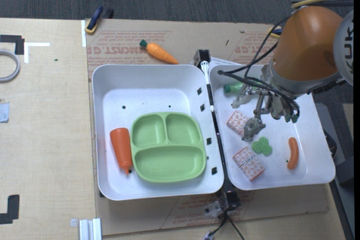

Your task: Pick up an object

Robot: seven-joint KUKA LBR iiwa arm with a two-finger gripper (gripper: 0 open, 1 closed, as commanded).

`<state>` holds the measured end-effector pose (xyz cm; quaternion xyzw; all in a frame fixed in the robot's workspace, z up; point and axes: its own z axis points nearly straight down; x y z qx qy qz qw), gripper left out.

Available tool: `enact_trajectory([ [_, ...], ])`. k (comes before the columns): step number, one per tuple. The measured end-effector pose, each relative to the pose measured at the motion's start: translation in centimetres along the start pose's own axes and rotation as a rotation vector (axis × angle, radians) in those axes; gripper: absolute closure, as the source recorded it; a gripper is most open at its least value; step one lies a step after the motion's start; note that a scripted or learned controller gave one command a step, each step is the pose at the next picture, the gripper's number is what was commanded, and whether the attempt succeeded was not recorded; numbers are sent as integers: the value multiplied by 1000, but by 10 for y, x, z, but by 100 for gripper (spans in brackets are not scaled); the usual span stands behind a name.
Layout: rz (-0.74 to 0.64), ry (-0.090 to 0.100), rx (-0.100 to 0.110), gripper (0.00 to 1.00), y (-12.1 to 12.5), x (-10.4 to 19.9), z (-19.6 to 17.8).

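End effector (252, 131) hung low in the right bin (315, 177), grip state unclear; green toy (262, 147) just beside its tip, patterned block (237, 121) touching its left side

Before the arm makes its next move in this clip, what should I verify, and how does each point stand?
1. Gripper is over the right white bin: ok.
2. Fingers open or shut: cannot tell.
3. A target lies near the tip, the flat green toy piece or the upper pink patterned block: ok.
4. Nothing visibly held between the fingers: ok.
5. Neighbours may interfere, as the lower pink patterned block lies close by; the orange sausage-shaped toy lies apart: cannot tell.
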<state>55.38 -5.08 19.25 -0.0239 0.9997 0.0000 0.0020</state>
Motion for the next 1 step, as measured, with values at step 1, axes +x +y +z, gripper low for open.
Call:
enact_trajectory([
  [1, -387, 2, -1, 0, 16, 20, 0],
])
